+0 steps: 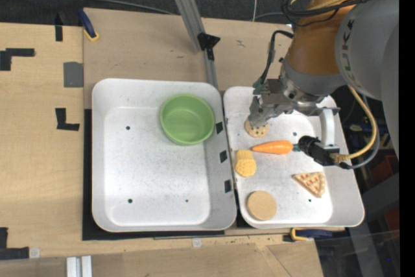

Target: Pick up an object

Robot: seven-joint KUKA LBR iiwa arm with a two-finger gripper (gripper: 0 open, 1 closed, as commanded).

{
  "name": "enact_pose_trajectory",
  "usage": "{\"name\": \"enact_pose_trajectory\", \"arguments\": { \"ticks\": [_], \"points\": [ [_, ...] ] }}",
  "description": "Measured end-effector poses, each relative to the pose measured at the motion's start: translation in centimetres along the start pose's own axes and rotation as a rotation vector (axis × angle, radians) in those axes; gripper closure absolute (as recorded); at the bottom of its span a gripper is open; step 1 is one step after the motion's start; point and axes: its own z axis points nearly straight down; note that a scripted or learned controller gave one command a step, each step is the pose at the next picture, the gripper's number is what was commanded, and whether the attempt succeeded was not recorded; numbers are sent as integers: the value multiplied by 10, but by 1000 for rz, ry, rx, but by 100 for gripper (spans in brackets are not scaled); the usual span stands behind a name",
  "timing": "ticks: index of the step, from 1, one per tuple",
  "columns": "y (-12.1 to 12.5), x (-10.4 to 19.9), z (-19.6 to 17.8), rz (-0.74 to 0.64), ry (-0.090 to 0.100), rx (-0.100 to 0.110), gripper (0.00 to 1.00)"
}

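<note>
My gripper [259,120] reaches down into the right bin [343,204], right above a small round tan cookie [257,130] near the bin's back left. Whether it touches the cookie I cannot tell. An orange carrot [273,148] lies just right of it and nearer the front. A yellow corn piece [245,163] sits below the cookie. A pizza slice [310,183] lies at the bin's right. A larger tan round biscuit [262,204] rests near the front edge.
The left bin [130,191] holds a green bowl [187,119] at its back right. A grey pole [185,0] slants in from the top to the bins' junction. Black cables loop around the arm's wrist at the right.
</note>
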Motion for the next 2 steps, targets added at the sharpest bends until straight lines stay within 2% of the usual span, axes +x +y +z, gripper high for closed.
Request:
{"name": "enact_pose_trajectory", "arguments": {
  "ticks": [1, 2],
  "points": [
    [0, 53, 12, 1, -1, 3, 100],
    [14, 109, 3, 0, 0, 0, 100]
  ]
}}
